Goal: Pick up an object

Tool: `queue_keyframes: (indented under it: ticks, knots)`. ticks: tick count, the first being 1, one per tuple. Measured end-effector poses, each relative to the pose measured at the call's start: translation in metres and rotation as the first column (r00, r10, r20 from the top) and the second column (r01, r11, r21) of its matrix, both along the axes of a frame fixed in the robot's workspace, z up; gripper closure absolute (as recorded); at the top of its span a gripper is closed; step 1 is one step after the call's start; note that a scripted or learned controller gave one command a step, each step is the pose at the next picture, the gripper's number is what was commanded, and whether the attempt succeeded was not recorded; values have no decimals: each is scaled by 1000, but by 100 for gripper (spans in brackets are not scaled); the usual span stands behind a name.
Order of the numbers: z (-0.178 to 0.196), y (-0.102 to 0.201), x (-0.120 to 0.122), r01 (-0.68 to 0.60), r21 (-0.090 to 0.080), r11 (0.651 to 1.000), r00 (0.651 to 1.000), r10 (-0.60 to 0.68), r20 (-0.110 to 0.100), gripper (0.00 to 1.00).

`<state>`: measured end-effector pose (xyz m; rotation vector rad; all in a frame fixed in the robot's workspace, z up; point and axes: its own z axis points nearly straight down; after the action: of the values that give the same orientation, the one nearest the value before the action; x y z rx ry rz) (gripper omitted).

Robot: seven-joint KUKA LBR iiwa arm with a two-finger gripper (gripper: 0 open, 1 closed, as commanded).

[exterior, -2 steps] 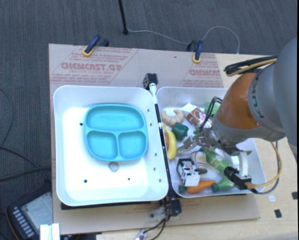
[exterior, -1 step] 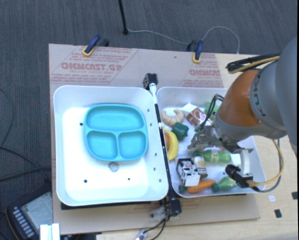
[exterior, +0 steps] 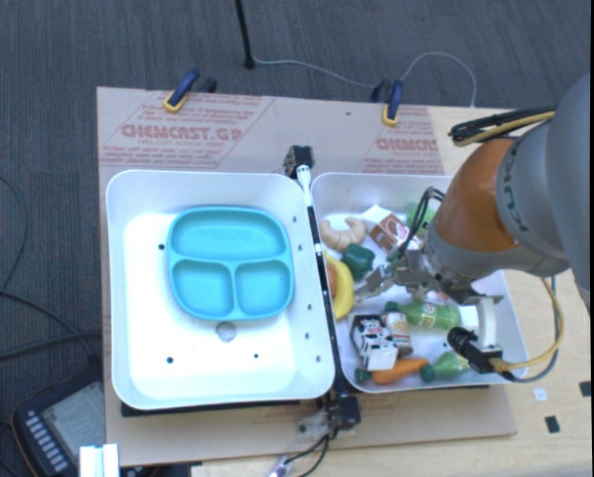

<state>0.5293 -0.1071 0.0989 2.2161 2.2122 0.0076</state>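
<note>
From my remote seat I watched the arm (exterior: 520,202) reach in from the right and hang low over the right bin (exterior: 513,318), its gripper (exterior: 388,271) set down among the toy food near the bin's middle. The two fingers looked spread apart, with nothing visibly caught between them. I judged it was lined up for a grab, not carrying anything yet.

The candidates were crowded together, which I took to be why the gripper had come in so low and at a slant. A croissant (exterior: 341,231) lay at the upper left of that bin, a small brown carton (exterior: 386,232) just beside it, a dark green piece (exterior: 358,260) below them, and a banana (exterior: 341,288) along the divider. A green bottle (exterior: 428,317) lay just beside the fingers, a black-and-white block (exterior: 375,337) sat nearer the front, and a carrot (exterior: 396,371) lay against the front wall. The bottle or the green piece seemed the likeliest target.

The left bin (exterior: 148,256) held a blue divided plate (exterior: 229,263). Both bins rested on a brown board (exterior: 178,137) printed with lettering and held at the back by clamps (exterior: 183,89). Grey carpet (exterior: 78,28) lay around it, with cables trailing across.
</note>
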Motion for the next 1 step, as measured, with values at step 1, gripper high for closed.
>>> queue_keyframes:
  ticks: [1]
  knots:
    - [9, 0, 0, 0, 0, 1000, 1000, 0, -1, 100]
